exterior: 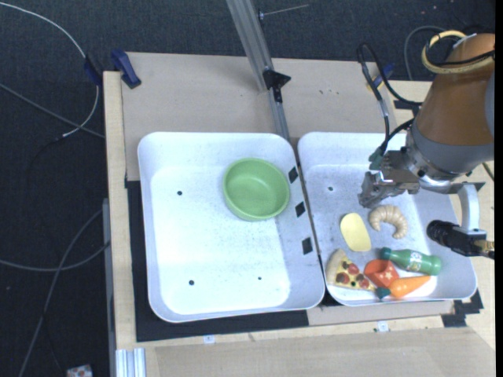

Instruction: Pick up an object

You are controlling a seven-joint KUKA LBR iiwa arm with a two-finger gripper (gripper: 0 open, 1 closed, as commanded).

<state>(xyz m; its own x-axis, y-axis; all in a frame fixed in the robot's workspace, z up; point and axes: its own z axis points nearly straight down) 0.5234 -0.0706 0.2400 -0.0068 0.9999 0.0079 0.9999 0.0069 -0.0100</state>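
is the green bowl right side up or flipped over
Right side up. The round light-green plastic bowl in the left shallow white bin shows its open hollow and rim to the overhead camera, with nothing visible inside.

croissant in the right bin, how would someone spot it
Look in the right bin, among the toy food near its front. The croissant lies just below the gripper, right of the yellow piece: the only tan, ridged crescent there.

A tan surface [196,93] fills mid-frame on dark carpet [47,210]. A metal pole [251,34] slants from the top centre. Blue clamp [126,69] at upper left; loose cables [39,45] at left.
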